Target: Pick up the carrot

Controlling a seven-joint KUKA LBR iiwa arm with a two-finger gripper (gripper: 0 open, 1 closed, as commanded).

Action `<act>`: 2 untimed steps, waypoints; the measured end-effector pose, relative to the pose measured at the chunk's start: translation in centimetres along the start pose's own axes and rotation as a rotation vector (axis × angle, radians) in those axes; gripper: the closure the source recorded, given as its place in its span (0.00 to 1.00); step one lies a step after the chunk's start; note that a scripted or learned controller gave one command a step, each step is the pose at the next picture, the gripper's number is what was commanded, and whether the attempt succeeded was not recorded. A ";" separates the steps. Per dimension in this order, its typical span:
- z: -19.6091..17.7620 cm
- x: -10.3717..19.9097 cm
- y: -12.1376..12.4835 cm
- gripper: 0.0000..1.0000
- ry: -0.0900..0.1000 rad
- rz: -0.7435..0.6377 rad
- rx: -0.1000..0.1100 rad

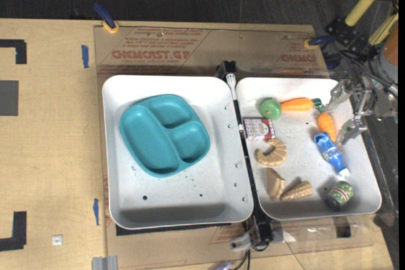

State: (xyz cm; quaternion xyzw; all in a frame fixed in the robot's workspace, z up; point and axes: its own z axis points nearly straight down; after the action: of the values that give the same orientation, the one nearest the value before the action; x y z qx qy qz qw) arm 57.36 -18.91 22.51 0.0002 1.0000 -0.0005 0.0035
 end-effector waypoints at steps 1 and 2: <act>12.6 -1.7 -0.3 0.00 -0.008 0.076 0.002; 11.6 -1.8 -0.1 1.00 -0.012 0.074 0.003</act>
State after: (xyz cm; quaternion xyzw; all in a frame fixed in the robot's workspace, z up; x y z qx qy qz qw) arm 59.28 -19.00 10.91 0.0372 0.9993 -0.0018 0.0093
